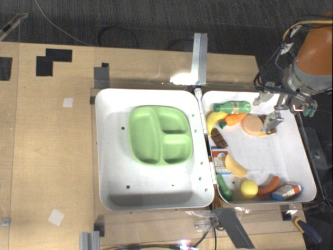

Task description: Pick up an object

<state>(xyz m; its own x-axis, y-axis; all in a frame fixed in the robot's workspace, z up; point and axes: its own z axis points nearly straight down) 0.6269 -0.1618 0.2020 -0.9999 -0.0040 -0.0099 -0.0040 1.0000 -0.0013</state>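
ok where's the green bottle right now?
In the camera view, the green bottle lies on its side at the top-left of the right bin, just above the carrot and banana.

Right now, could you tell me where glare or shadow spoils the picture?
In the camera view, glare whitens the bench edge by the metal post; soft shadow darkens the left bin's near wall below the green tray; the gripper looks slightly blurred.

Bins [112, 139] smooth white plastic, slight sheen. Green tray [158, 134] matt plastic. Bench [47, 139] pale wood-look, matt. Far post [200, 59] brushed metal. Toy food [248, 188] glossy plastic.
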